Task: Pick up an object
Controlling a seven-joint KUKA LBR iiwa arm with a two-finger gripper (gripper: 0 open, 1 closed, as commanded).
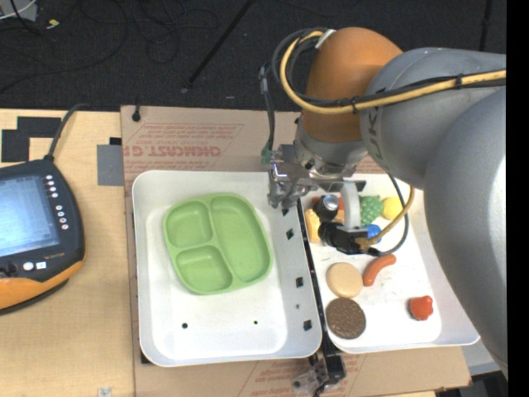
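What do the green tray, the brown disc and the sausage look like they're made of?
The green tray looks like moulded plastic, smooth with a slight sheen: even colour, rounded compartment ridges. The brown disc is probably toy plastic or rubber, matte and finely textured, though too small to be sure. The sausage seems smooth plastic: uniform orange-red, rounded ends.

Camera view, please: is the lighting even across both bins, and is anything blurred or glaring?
In the camera view, light falls soft and even on the left bin and right bin; the green divided plate casts only a faint shadow; the grey arm, close to the lens, looks large and slightly soft; the floor beyond the bench is dark.
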